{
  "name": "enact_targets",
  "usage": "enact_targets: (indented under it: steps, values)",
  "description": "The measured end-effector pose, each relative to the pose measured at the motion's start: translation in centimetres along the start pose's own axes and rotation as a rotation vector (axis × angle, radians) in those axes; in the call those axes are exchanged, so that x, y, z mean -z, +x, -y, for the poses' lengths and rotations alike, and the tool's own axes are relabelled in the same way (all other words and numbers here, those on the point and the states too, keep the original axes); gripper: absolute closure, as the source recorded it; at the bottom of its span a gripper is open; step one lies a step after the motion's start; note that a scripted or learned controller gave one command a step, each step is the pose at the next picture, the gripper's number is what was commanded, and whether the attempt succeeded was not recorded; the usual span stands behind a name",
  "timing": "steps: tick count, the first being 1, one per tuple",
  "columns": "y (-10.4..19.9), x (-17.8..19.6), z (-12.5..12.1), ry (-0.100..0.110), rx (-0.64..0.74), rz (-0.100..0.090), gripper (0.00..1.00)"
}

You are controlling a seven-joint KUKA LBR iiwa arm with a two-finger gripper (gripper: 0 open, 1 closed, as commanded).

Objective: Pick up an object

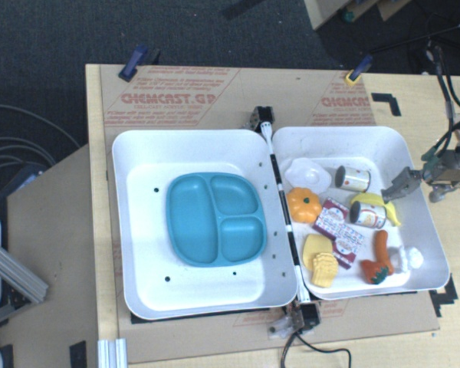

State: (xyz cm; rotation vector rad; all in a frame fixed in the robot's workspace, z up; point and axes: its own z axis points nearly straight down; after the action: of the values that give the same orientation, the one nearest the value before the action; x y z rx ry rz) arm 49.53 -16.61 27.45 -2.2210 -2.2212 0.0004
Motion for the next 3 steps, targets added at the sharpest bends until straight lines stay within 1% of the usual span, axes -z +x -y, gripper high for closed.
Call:
enact_targets:
  steps: [1, 2, 3]
  values:
    - [-2.5, -16.5, -3.0, 0.003, -0.001, -0.001, 0.00]
    - [0.3, -18.6, -6.9, -0.009, 0.000, 0.003, 0.00]
    - [0.2, -17.4, -7.0, -0.013, -0.002, 0.004, 1.00]
